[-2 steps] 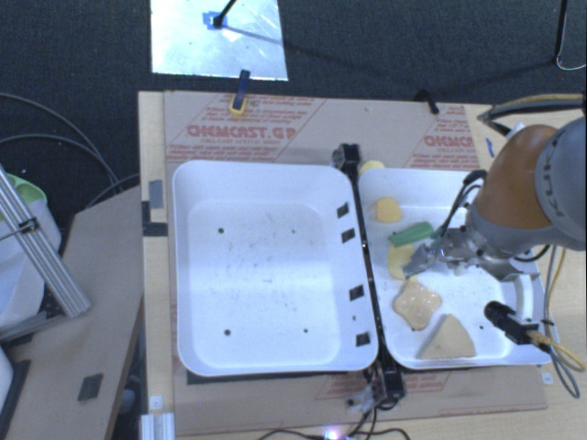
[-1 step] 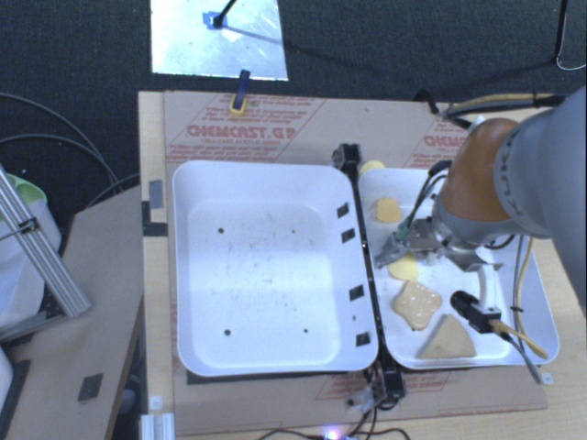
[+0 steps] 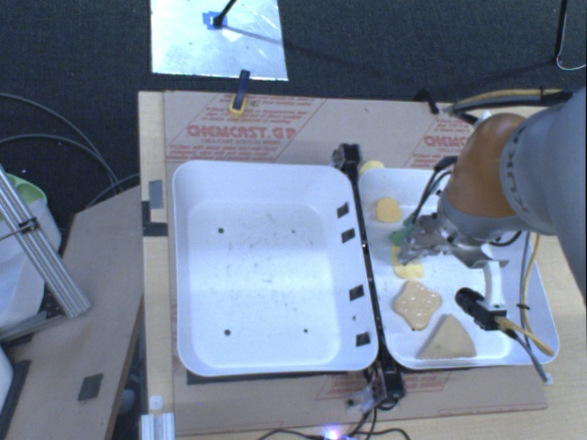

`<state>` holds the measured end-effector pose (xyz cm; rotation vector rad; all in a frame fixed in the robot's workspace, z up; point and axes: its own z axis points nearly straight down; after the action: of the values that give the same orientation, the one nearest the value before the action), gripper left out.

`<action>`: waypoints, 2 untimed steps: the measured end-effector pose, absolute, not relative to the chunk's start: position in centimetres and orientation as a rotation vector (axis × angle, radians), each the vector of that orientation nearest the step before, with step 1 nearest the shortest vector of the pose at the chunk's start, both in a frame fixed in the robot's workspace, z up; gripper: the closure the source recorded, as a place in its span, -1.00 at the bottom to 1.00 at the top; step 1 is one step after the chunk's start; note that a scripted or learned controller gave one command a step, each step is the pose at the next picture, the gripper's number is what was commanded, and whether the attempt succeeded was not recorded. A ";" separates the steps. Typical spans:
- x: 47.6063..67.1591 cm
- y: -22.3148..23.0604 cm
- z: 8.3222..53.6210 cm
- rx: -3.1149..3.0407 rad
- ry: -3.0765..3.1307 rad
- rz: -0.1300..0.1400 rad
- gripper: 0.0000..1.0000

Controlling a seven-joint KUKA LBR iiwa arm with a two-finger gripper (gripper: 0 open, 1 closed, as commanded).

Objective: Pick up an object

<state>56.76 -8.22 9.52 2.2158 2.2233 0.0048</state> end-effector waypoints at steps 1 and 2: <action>52.5 4.2 19.0 2.202 2.240 0.018 1.00; 48.5 -2.1 18.4 2.226 2.217 -0.003 1.00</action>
<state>48.54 -2.12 18.41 2.2263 2.2168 -0.0032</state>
